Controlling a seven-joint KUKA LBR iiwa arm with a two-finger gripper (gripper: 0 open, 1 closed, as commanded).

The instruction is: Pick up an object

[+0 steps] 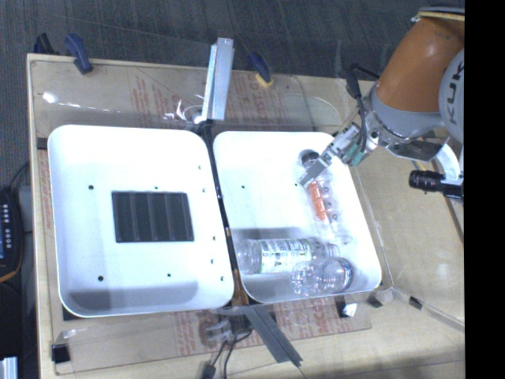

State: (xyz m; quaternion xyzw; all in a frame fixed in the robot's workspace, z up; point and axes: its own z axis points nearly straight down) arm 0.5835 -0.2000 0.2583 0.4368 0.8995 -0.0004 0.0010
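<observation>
Hand (pixel 314 169) over clear bottle (pixel 322 202); orange label

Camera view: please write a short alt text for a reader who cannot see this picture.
A grey robot arm with an orange band reaches from the right, its gripper at the top of a clear bottle with an orange label in the right white bin. Two more clear plastic bottles lie along that bin's near edge; the left bin holds a dark ribbed rectangle.

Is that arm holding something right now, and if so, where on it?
Cannot be told: the pincer is at the top end of an orange-labelled bottle.
</observation>
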